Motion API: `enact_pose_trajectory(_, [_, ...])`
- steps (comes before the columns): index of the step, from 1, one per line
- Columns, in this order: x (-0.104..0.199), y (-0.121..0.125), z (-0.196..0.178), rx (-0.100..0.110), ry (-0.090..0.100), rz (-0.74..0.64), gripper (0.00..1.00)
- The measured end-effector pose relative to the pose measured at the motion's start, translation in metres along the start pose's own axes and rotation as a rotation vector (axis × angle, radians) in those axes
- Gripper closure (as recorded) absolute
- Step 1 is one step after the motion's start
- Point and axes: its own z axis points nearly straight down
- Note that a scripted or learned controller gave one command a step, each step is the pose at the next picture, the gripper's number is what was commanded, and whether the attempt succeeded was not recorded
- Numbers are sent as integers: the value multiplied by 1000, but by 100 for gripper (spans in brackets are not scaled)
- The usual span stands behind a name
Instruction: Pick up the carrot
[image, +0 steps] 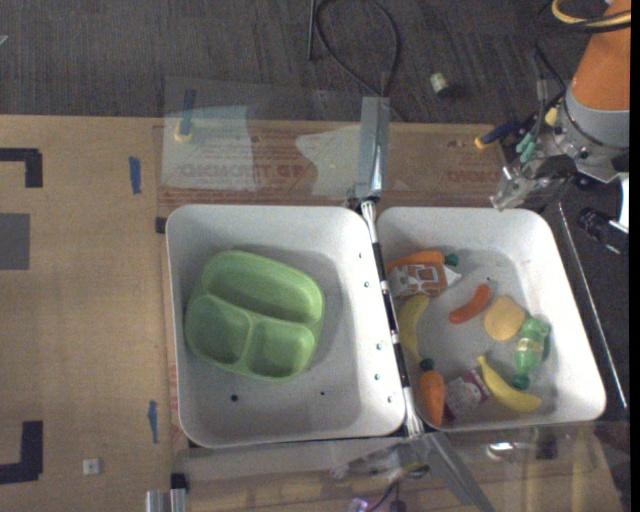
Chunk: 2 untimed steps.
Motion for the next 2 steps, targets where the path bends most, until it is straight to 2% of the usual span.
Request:
enact_pose_trajectory(1, [13, -41, -57, 8, 2, 455, 100])
enact_pose_trajectory(2, [18, -65, -47, 17, 1, 1048, 100])
